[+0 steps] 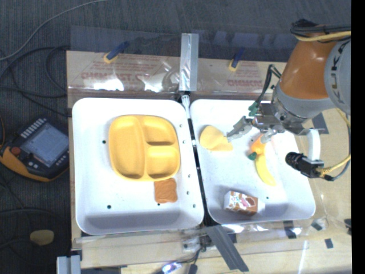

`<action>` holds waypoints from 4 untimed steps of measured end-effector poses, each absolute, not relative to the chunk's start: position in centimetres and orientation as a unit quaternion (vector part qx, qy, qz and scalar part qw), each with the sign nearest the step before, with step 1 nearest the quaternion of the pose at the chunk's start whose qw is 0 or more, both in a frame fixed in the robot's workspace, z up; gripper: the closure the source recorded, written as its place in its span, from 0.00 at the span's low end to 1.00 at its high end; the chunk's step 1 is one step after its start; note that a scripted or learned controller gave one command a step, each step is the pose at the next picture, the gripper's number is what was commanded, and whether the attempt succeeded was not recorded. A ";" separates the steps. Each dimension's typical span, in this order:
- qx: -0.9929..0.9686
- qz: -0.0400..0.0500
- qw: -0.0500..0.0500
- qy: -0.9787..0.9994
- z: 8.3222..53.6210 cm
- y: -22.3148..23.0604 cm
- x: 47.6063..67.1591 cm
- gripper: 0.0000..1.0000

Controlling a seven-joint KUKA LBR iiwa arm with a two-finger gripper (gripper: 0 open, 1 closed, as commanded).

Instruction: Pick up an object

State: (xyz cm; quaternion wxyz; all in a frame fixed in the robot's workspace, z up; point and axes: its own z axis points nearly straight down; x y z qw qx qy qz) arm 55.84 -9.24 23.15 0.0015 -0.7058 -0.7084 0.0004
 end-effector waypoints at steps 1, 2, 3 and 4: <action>-0.649 0.001 0.000 -0.761 17.4 -18.0 56.6 0.00; -0.646 -0.001 -0.001 -0.763 9.4 -18.7 50.8 0.00; -0.646 -0.002 0.000 -0.764 10.3 -18.6 50.8 1.00; -0.710 0.001 0.001 -0.704 21.1 -9.6 53.5 1.00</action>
